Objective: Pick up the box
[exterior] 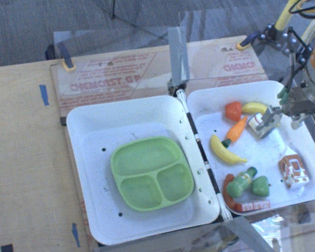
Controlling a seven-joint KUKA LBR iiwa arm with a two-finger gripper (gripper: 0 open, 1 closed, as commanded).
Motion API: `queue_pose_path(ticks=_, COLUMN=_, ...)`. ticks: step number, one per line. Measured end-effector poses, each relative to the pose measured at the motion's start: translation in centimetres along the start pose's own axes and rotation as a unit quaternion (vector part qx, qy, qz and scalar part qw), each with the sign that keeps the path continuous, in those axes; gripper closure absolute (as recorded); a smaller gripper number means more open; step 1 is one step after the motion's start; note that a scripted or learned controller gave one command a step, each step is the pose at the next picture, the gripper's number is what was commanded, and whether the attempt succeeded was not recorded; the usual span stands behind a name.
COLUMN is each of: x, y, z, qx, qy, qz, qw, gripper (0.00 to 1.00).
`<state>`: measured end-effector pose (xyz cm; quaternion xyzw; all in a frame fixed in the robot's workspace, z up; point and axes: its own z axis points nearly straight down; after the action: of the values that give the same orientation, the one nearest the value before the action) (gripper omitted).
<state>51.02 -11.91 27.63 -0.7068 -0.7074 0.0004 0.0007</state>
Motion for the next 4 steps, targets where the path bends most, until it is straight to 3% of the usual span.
queue_pose_path(ticks=1, x=2.4, y=-2.5, z=17.0, qx=-0.004, qy=-0.001, qz=0.011, qw=0.9999, gripper=0.0)
queue_pose_path(ticks=2, x=1.1, y=-3.1, z=18.1, qx=0.001, qy=0.001, qz=-0.009, qw=1.0, gripper=0.0)
queue_pose_path(ticks=3, x=2.0, y=-2.2, z=-10.1, qx=-0.001, qy=-0.001, qz=0.079, qw=0.9969, gripper=0.0)
queue_pose_path(ticks=4, x=3.8, y=-1.9, z=5.0, qx=0.0, qy=0.0, qz=0.165, qw=0.9863, gripper=0.0)
